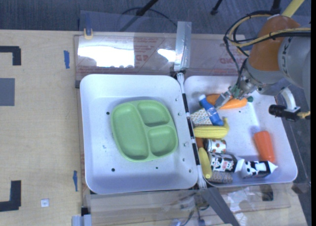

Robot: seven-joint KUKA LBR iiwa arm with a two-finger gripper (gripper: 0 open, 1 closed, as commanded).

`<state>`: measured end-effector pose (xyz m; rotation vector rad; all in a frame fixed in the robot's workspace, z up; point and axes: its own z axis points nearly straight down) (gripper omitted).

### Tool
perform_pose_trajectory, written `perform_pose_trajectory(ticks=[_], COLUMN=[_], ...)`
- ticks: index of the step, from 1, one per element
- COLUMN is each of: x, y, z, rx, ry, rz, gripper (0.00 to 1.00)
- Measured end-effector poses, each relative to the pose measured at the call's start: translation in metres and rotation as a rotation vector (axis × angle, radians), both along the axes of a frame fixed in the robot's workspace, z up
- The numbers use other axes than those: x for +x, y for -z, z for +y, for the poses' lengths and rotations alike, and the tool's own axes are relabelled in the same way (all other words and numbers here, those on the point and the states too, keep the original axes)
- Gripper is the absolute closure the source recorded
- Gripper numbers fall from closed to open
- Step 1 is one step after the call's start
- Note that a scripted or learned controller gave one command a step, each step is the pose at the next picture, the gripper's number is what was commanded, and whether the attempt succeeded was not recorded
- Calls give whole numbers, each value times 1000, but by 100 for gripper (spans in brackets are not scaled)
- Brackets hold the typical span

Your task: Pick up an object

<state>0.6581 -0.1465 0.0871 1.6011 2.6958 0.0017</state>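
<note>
My gripper hangs over the back of the right bin, right above an orange carrot with a green tip that lies near the bin's middle back. The gripper's tip overlaps the carrot's upper edge, and I cannot see whether it touches it. A blue object lies just left of the carrot. Below it is a yellow corn cob. An orange cylinder stands apart on the right side of the bin.
The left bin holds a green divided plate. Along the right bin's front lie a small can, a banana, a black-and-white cow-patterned carton and a dark packet. The arm covers the back right corner.
</note>
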Motion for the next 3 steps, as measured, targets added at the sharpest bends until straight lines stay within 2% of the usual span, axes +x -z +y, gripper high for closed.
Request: perform_pose_trajectory(ticks=[1,2,3], x=[1,2,-25], y=[-12,-13,-135], z=[0,-1,-26], rx=[-1,-3,-1], ry=[0,0,-112], rz=[-5,-7,0], gripper=[100,0,0])
